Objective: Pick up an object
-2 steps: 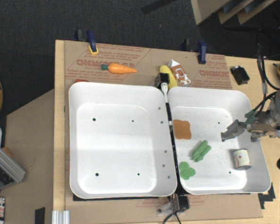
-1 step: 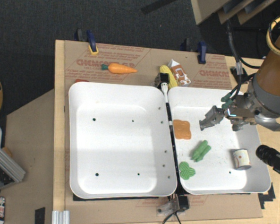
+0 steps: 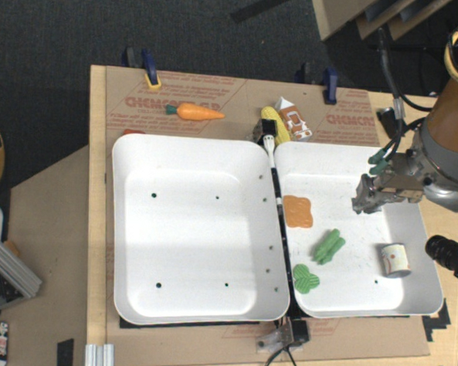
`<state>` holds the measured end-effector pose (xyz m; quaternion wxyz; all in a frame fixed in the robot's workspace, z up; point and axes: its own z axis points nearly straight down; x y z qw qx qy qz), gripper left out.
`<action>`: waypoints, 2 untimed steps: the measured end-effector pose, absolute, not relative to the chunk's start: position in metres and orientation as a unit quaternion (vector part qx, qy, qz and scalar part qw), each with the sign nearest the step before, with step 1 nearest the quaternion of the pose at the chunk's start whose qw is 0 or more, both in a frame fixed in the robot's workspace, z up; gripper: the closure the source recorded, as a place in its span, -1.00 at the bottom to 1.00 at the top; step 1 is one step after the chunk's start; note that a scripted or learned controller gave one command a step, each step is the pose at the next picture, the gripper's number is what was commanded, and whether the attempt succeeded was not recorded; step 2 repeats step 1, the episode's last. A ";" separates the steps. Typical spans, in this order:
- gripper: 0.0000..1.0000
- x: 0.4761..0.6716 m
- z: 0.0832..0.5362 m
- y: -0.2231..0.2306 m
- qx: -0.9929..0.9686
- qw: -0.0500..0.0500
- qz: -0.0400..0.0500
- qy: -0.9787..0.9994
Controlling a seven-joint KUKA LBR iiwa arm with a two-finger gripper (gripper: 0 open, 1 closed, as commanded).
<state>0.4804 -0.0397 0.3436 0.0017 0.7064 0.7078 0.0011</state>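
arm: reaches in from right, wrist bent leftward | pincer [image 3: 365, 201]: hangs low, pointing down-left

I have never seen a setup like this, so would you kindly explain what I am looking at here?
This is one fixed camera looking down at a slant on a bench. A grey robot arm with an orange band reaches in from the right; its gripper hangs over the right bin. That bin holds an orange piece, two green toys and a small cylinder. The left bin sits beside it. A toy carrot and some other toys lie on the board behind. Nothing visibly sits in the gripper.
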 end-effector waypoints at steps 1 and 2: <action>1.00 0.510 0.376 0.049 0.704 0.002 0.003 0.711; 1.00 0.510 0.376 0.049 0.704 0.002 0.003 0.711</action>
